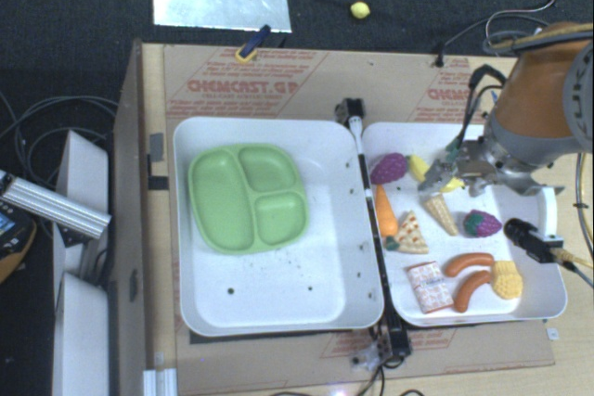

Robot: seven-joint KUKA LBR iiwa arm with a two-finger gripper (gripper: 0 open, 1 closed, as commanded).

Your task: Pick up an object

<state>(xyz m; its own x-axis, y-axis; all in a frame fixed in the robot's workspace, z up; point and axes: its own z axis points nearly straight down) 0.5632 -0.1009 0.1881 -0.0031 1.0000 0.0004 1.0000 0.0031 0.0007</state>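
Two white bins side by side. Left bin (213, 292) holds a green divided plate (247, 198). Right bin (548, 297) holds toy food — purple grapes (389, 168), carrot (385, 211), pizza slice (412, 236), two sausages (470, 277), a cracker pack (429, 285). Gripper (436, 182) low over a yellow piece (420, 167) — grip state unclear.

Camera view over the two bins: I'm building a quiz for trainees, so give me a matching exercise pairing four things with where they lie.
Things:
1. green tray
2. carrot
3. sausages
4. purple grapes

Places:
A. right bin, far left corner
B. left bin
C. right bin, near edge
D. right bin, along the left wall

Pairs: 1-B, 2-D, 3-C, 4-A
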